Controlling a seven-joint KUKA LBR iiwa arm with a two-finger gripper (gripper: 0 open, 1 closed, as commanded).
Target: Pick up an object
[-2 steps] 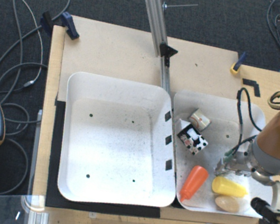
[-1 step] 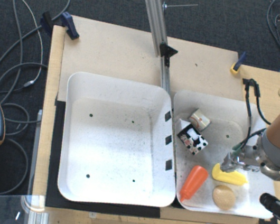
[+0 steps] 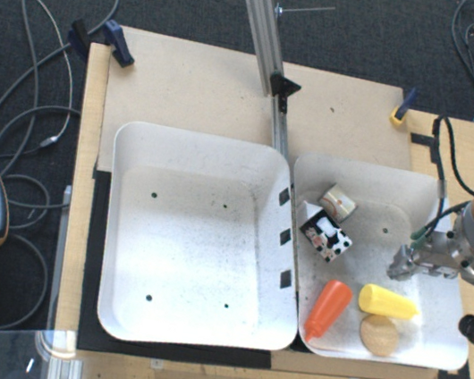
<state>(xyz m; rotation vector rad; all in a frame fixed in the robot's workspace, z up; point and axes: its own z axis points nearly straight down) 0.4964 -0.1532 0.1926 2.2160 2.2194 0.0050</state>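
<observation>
The right bin point(image 3: 374, 186) holds several objects: an orange cylinder point(image 3: 328, 307) leaning on its left wall, a yellow block point(image 3: 388, 302), a tan round piece point(image 3: 379, 335), a black-and-white patterned box point(image 3: 326, 234) and a small beige roll point(image 3: 338, 201). My gripper point(image 3: 403, 264) hangs over the right part of this bin, just above and slightly right of the yellow block. Nothing shows between its fingertips, and their spacing is unclear from this angle.
The left bin point(image 3: 134, 157) sits beside the right one. A metal rail point(image 3: 263, 30) runs down from the top to the gap between the bins. Cables point(image 3: 442, 166) trail along the bench's right side, and clamps mark its back corners.
</observation>
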